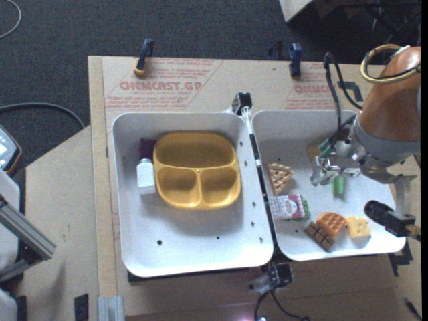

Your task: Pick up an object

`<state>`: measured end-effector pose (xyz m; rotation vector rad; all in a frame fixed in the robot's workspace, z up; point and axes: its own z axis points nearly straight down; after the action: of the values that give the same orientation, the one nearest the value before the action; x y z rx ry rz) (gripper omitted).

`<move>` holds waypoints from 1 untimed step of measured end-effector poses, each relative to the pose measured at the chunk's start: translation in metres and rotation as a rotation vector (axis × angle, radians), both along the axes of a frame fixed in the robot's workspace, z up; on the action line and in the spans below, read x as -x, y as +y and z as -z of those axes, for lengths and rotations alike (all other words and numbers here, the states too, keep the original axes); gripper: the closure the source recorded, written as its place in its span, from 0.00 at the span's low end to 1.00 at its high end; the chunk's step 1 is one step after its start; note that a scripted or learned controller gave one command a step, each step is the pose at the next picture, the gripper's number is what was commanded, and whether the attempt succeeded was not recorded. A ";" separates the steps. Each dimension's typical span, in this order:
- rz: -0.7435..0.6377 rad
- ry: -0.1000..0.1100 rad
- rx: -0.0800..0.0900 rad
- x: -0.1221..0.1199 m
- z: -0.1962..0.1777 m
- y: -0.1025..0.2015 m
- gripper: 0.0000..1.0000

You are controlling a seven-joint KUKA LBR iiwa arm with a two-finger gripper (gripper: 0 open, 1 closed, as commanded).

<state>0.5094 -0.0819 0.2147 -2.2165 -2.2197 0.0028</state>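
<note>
Hovering in the right-hand bin [384, 243] at the frame's right-middle, the gripper [326, 170] sits just left of a small green object [339, 185], whose long axis runs roughly up-down in the frame. Whether the gripper is released or clenched cannot be told. My judgement: a short shift toward the lower right would bring it over that piece.

Two bins side by side at frame centre: in the left bin [127, 246], a divided tray [196, 169] with a small bottle [146, 176] touching its left edge. In the right bin [381, 246], a carton [289, 207] at lower left, a waffle [279, 176] above it, a chocolate bar [326, 229] and cheese wedge [359, 228] lower right. Gripper [326, 168] over that bin's upper middle.
</note>
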 end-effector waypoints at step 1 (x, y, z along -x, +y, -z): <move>0.001 -0.009 0.004 0.000 -0.018 -0.008 1.00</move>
<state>0.5094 -0.0901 0.2326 -2.2242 -2.2245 -0.0028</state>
